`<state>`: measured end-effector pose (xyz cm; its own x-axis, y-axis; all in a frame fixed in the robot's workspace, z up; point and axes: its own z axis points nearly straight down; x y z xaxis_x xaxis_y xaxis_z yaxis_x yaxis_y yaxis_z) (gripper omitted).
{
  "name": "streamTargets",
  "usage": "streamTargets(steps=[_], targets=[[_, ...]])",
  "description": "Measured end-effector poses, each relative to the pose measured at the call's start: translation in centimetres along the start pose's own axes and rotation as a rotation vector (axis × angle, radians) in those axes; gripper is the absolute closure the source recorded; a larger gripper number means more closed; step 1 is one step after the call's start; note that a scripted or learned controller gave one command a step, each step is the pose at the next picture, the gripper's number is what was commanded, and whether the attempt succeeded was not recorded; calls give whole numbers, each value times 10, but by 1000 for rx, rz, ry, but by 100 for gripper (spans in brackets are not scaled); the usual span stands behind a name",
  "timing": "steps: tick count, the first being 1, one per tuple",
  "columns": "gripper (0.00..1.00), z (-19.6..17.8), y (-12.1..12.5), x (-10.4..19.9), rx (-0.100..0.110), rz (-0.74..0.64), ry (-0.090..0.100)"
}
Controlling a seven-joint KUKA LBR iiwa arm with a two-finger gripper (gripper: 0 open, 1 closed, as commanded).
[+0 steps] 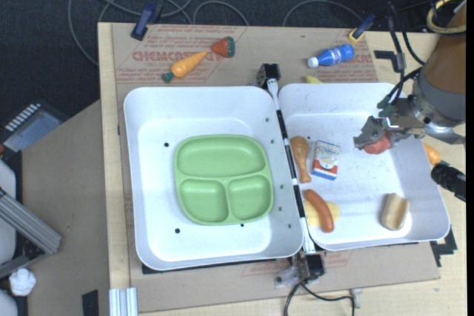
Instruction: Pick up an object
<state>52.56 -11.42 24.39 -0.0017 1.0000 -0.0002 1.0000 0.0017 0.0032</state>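
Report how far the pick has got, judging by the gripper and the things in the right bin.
Done: the gripper is over the right bin, with a red object at its tip. In hand: whether it grips that object cannot be told. Left: a clear lift. The hot dog, small carton, bread roll and chicken leg lie in the bin; the green tray sits in the left bin.
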Motion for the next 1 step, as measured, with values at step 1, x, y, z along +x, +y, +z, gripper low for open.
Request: streamTargets(steps=[1], targets=[[100, 15, 23, 49, 1, 0, 0]])
